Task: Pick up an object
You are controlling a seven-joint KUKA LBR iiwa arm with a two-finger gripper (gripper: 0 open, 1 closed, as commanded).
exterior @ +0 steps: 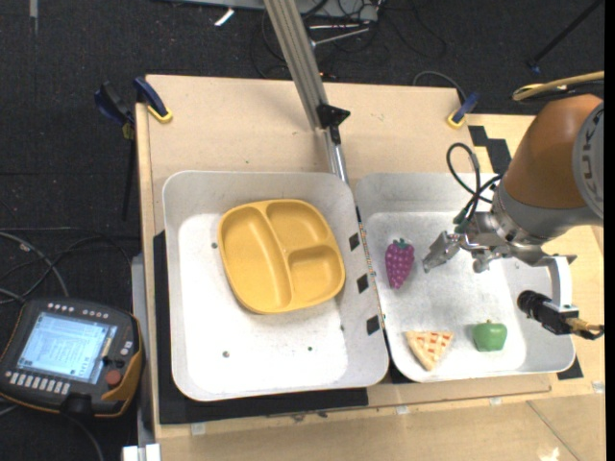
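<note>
Dark carpet strewn with cables surrounds the tan bench (240, 123), and a teach pendant (67, 349) lies at its lower left. Two white bins sit side by side on the bench. Left bin (192, 353) carries a yellow divided plate (282, 254). Over the right bin (538, 353) my gripper (459, 251) hangs with its fingers spread and nothing between them, just beside purple grapes (399, 261). Near the front wall lie a pizza slice (429, 346) and a green pepper (489, 335).
</note>
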